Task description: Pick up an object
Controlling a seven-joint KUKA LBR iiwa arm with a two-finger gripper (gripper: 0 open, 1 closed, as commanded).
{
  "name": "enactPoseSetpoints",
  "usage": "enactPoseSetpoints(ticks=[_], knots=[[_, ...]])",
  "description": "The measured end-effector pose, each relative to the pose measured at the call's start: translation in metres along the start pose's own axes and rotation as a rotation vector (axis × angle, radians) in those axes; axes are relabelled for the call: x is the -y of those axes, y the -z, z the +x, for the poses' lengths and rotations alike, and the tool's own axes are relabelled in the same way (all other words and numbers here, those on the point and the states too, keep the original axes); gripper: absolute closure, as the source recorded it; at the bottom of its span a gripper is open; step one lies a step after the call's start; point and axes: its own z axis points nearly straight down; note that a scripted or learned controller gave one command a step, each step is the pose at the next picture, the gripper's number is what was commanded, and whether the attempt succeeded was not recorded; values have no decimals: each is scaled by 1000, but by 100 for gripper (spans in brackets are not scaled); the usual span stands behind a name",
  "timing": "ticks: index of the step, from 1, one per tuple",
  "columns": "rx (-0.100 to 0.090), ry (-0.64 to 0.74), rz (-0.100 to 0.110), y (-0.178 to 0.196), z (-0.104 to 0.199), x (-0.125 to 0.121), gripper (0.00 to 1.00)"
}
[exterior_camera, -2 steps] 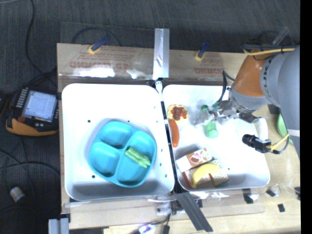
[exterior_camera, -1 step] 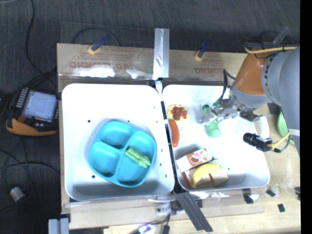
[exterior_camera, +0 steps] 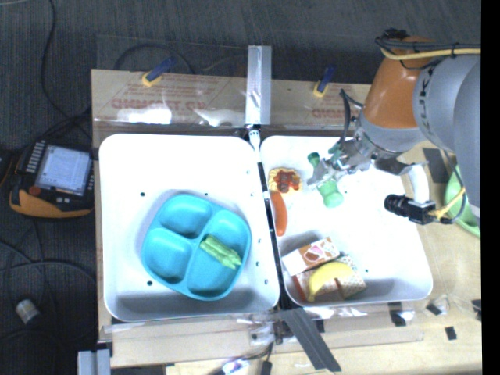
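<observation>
Yellow banana (exterior_camera: 326,276) among toy foods, right bin's (exterior_camera: 391,241) near edge.

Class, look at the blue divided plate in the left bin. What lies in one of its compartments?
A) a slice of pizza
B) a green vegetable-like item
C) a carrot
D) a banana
B: a green vegetable-like item lies in a compartment of the blue divided plate in the left bin, on the side nearer the right bin.
</observation>
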Motion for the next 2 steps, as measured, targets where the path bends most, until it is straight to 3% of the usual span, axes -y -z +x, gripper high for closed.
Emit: enactPoseSetpoints(ticks=[1,2], knots=[[-1,-351,2,-33,-2,23,100],[3,-211,1,15,27,37,100]])
